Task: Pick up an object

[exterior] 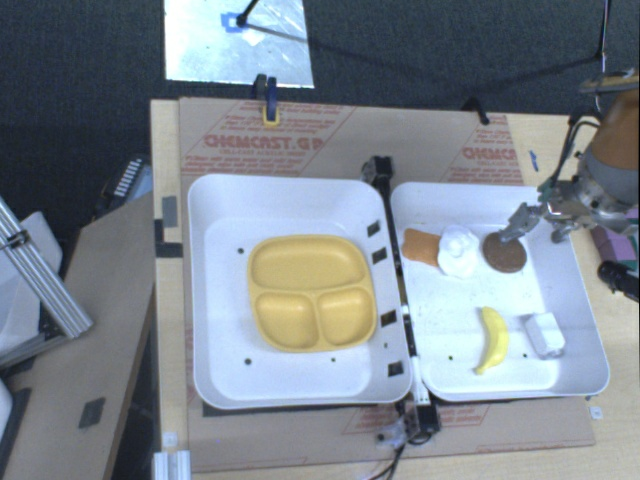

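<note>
The right bin point(575, 298) holds several objects. An orange cone with a white scoop point(445, 249) lies near its left wall. Just right of it sits a brown disc point(506, 257). A yellow banana point(491, 339) lies toward the front, with a small white and grey block point(544, 334) beside it. My gripper point(518, 224) reaches in from the right and hovers at the upper edge of the brown disc, close above it. Nothing is seen held in it.
The left bin point(215, 268) holds a yellow divided plate point(308, 292). A black divider point(390, 278) runs between the bins. The grey arm with its orange band point(615, 148) stands over the right bin's far right corner. Cardboard lies under both bins.
</note>
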Tool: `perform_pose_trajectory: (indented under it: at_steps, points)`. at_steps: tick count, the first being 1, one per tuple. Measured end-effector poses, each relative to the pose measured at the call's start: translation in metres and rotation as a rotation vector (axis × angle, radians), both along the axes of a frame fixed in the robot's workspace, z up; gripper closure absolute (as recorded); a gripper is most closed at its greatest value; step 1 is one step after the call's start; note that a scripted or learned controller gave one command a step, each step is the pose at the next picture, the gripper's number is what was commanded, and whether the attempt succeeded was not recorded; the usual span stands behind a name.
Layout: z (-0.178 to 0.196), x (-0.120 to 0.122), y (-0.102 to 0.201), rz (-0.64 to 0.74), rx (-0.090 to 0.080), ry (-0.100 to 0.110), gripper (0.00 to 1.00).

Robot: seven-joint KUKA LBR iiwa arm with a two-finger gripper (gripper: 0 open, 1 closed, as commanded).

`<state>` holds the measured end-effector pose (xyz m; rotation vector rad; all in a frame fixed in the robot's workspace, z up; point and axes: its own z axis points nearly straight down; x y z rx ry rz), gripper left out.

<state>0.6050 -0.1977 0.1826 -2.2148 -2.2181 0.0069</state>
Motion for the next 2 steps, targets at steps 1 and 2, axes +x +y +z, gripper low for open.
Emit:
perform_pose_trajectory:
  at_steps: [1,2]
  points:
    - [0.005,0.003,0.000,0.002,-0.002,-0.010,0.00]
    - [-0.043,0.001,0.010,0.004,-0.001,-0.006,0.00]
